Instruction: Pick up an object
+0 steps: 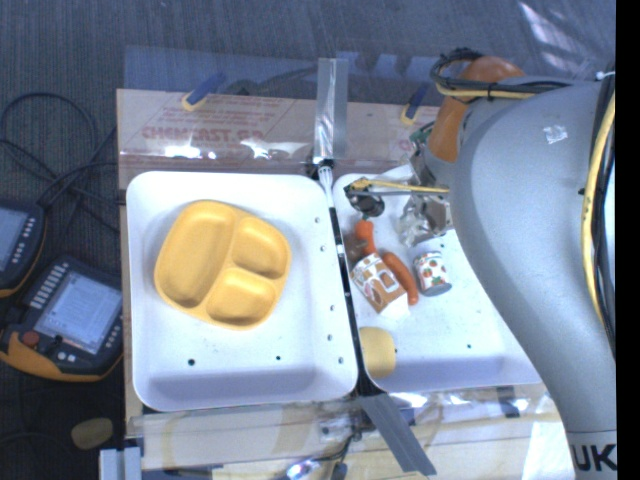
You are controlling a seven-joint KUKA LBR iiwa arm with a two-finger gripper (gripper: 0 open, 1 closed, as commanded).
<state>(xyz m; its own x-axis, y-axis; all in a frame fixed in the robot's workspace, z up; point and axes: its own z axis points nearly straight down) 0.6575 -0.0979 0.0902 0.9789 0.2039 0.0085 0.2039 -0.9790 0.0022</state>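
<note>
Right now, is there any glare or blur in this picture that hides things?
In the camera view, glare streaks the clear sheet behind the bins; the arm looms soft and large, covering much of the right bin; the yellow tray in the left bin is evenly lit.

Both white bins (200, 368) look like smooth moulded plastic, slight sheen. Yellow divided tray (222, 262): glossy plastic, soft highlights. Arm (530, 228) shell at 3 o'clock: smooth satin grey. Bench board (220, 123) at 12 o'clock: matt brown, cardboard-like. Floor (200, 13): matt, ribbed grey carpet texture.
</note>
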